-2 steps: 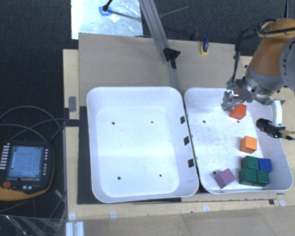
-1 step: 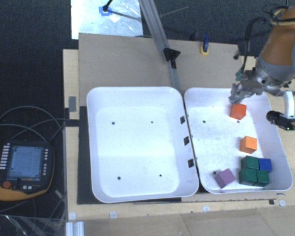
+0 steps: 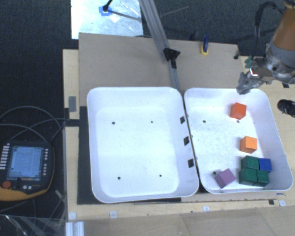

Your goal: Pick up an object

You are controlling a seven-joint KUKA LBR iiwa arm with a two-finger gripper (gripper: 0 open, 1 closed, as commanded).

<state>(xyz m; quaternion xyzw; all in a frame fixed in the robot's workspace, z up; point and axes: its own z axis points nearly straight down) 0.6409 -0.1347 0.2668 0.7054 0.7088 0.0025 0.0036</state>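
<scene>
The gripper [image 3: 245, 85] hangs over the right bin [image 3: 278, 132] rim at one o'clock; whether it is open I cannot tell. An orange-red block [image 3: 238, 110] lies just below it at six o'clock

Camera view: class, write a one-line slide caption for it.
Gripper poised over the right bin's far rim, near two orange blocks, green blocks, one blue and one purple.
</scene>
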